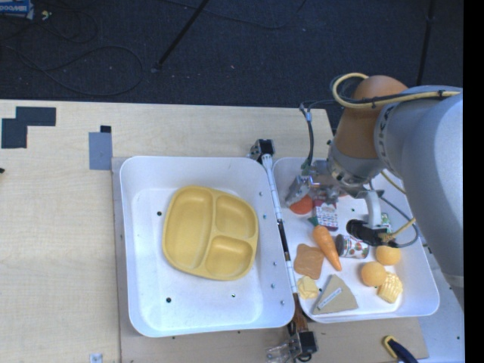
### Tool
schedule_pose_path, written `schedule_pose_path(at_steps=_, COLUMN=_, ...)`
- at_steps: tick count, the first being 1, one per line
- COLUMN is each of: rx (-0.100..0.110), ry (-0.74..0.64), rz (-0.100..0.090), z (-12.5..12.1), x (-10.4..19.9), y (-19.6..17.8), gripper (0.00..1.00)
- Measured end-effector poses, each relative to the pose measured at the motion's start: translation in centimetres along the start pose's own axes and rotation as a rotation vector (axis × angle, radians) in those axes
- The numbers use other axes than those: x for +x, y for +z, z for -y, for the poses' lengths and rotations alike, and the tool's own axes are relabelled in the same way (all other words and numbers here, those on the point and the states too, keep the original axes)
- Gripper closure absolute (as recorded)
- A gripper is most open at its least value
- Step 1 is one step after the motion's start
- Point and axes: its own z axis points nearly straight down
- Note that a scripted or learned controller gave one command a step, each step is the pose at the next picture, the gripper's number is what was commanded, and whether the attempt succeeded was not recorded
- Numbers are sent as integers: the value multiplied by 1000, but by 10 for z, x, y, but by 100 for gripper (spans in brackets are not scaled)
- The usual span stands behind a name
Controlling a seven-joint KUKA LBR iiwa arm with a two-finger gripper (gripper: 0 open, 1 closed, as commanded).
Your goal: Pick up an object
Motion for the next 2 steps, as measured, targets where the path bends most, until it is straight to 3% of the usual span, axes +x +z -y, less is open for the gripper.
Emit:
schedule_pose_path(at_steps=1, rx=0, ry=-1, rz=-4, z=-1, x=1, y=-9, gripper=100)
schedule_pose_path(at_steps=2, rx=1, ry=-1, rz=-4, z=-1, x=1, y=-8, gripper=0)
